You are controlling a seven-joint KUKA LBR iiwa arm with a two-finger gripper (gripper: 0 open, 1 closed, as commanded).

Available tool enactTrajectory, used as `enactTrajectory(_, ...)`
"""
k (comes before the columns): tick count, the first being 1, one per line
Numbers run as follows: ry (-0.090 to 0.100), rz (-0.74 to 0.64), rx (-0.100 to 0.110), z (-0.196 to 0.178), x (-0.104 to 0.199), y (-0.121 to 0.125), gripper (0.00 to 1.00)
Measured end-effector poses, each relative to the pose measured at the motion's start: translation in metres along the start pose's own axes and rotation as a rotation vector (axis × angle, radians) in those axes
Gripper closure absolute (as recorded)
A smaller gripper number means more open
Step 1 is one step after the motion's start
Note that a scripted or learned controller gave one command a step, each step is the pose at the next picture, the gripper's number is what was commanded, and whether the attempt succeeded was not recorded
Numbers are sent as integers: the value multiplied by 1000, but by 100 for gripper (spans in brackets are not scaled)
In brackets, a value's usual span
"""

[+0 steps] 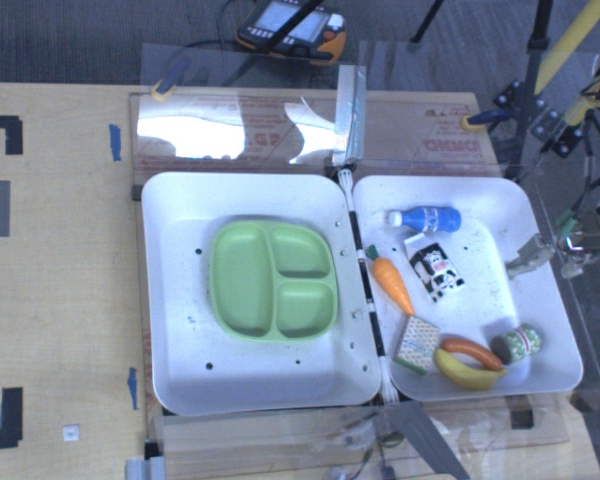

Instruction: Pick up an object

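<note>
The right bin [500, 203] holds several small objects. A blue bottle [425, 219] lies at its back. In front of the bottle lies a black-and-white carton [435, 270], with an orange carrot [391, 281] to its left. Toward the front sit a patterned box [418, 343], a yellow banana [464, 370] with a red sausage [469, 350] on it, and a green-and-white can [520, 343]. My gripper [552, 250] hangs over the bin's right rim, partly cut off and blurred. It is apart from all the objects, and nothing shows in its grasp.
The left bin [170, 268] bears a green divided plate [274, 279]. A clear panel [240, 128] and a metal post [350, 113] stand behind the bins. A handheld pendant [290, 26] lies on the floor beyond. Tripod legs and cables crowd the upper right.
</note>
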State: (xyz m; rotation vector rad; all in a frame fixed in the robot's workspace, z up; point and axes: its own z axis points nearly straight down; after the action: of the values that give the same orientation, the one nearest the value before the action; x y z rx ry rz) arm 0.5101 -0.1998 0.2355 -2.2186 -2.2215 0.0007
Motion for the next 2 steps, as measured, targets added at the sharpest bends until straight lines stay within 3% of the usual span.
enactTrajectory(1, 0, 121, 0, 62, 52, 41, 0)
enactTrajectory(2, -2, 94, -4, 140, 102, 61, 0)
